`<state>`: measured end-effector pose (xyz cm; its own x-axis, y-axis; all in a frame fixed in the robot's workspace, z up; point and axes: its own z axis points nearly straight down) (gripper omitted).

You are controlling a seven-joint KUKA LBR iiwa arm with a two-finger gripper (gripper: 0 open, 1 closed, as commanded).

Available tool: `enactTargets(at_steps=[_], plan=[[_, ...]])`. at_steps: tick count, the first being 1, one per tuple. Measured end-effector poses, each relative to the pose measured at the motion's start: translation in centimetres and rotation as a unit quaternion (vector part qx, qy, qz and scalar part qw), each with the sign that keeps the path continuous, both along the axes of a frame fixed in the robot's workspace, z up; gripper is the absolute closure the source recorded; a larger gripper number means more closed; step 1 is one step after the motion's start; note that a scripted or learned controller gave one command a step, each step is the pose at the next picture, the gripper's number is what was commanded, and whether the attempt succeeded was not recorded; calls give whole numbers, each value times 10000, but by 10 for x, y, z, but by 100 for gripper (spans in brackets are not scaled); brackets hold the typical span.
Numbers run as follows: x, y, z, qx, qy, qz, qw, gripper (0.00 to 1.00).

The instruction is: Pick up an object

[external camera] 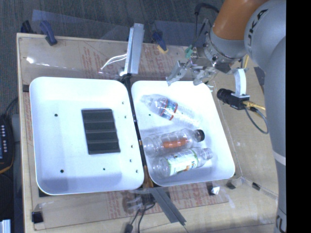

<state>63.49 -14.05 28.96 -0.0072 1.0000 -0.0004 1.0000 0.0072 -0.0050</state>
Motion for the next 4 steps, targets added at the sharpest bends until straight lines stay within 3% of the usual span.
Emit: enactTargets(at_steps=[1,2,3,4], plan=[[14,-17,-100,1,6,52,10000,0],[12,-27,-197,-3,-18,357,9994,0],[14,-26,-184,-17,-44,384,9993,100],[22,-5,-113,3,-21,849,9964,100]])
